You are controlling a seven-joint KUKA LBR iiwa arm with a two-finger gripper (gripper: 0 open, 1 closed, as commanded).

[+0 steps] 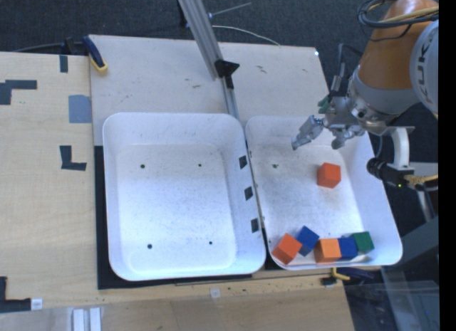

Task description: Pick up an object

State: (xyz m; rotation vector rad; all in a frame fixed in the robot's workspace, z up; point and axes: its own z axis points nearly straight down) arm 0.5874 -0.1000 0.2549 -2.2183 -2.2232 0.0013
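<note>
Toward four o'clock in the right bin (370, 180) we count six cubes: one orange cube (328, 175) alone mid-bin, then along the near rim an orange (287, 248), blue (308, 238), orange (328, 250), blue (348, 247) and green (363, 241). At eleven o'clock of the lone cube our gripper (313, 134) hangs open, holding nothing.
</note>
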